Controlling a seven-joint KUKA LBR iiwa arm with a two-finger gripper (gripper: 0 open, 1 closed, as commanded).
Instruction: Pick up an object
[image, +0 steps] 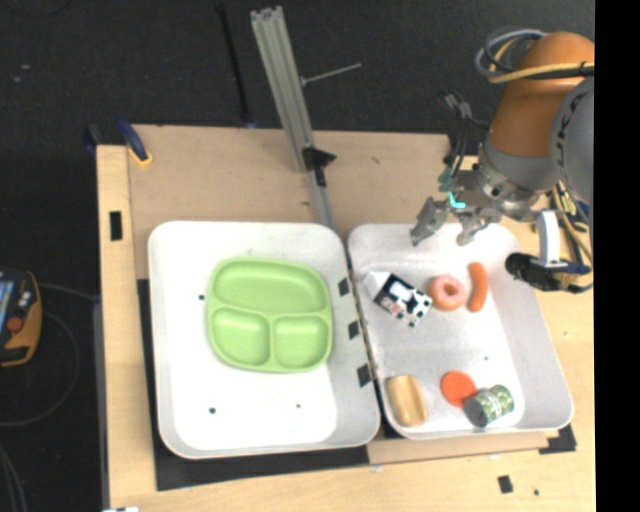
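Here your gripper (447, 232) hangs with fingers spread wide and holding nothing over the right bin's (525, 340) far edge, seemingly poised to drop toward the donut (447, 292) and carrot (478, 286) lying just nearer.

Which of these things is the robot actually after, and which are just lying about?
Part of the job:
claw, fingers apart, above the right bin
black-and-white block
pink doughnut
orange sausage
bread roll
orange disc
green can

Just lying about:
green divided plate in the left bin
metal pole
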